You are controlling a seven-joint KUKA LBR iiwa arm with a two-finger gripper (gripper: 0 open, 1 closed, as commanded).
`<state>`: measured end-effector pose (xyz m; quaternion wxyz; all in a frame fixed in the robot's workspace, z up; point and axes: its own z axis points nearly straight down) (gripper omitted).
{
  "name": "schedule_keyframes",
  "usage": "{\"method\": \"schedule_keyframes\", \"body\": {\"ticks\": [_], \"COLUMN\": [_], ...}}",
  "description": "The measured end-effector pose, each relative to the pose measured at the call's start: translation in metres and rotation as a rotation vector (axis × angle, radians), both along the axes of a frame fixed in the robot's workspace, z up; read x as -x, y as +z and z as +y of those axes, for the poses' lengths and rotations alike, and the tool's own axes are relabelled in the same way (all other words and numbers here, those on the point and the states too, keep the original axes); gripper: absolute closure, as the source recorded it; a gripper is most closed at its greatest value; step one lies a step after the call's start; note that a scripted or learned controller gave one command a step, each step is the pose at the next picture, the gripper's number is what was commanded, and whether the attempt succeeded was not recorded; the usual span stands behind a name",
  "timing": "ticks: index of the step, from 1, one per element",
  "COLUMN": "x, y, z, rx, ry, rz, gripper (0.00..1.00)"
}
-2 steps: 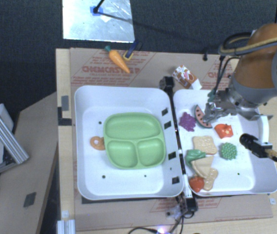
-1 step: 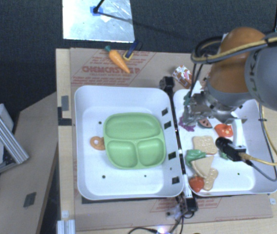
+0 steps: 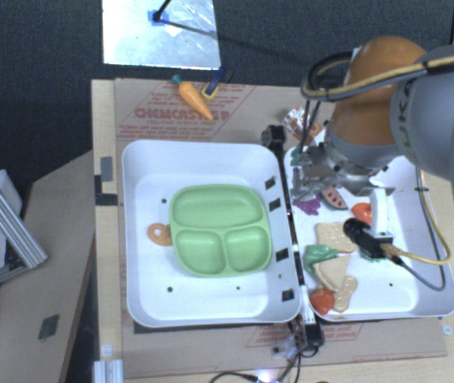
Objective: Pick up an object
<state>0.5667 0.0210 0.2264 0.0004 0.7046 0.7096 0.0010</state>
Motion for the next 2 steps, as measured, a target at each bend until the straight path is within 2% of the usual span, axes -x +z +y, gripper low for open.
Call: {"method": "schedule_keyframes", "body": {"ticks": [1,2], "x": [0.003,0.0], "y": [0.006,-0.008], "z": [0.002,0.001], "rx": [0.0,0.001], "ry": [-0.001,-0.005], "rz": [0.0,0.002], "gripper": [1.0,1.0]}}
